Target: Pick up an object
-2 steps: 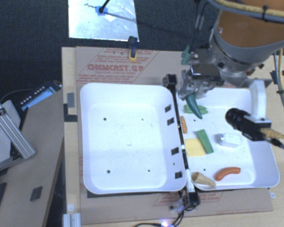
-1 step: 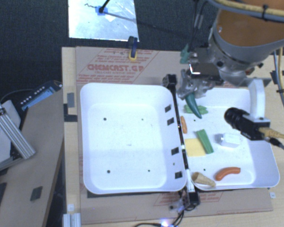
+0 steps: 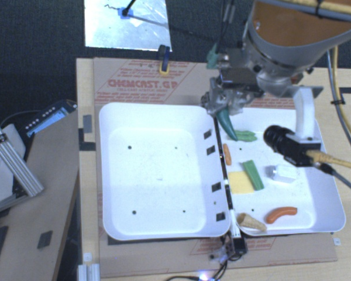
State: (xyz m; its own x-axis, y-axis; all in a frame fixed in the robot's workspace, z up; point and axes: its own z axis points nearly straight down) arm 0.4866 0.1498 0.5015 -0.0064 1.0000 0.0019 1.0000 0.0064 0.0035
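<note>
My gripper (image 3: 224,105) hangs over the far left corner of the right bin (image 3: 330,201), close to the divider between the two bins. Directly under it a dark teal, pointed piece (image 3: 226,123) slants down toward the bin floor; whether it is gripped I cannot make out. A light green flat piece (image 3: 245,136) lies just right of its tip. Further forward in the same bin lie a small orange piece (image 3: 226,154), a yellow block (image 3: 241,182), a green stick (image 3: 253,175), a pale clear item (image 3: 281,173), a red-orange sausage shape (image 3: 280,214) and a tan wedge (image 3: 250,221).
The left bin (image 3: 114,174) adjoins the right one along a divider with black clips (image 3: 212,151). A black cylinder on a white bracket (image 3: 285,143) juts over the right bin. Cables (image 3: 346,127) trail at the right. A yellow clamp (image 3: 164,68) sits behind the bins.
</note>
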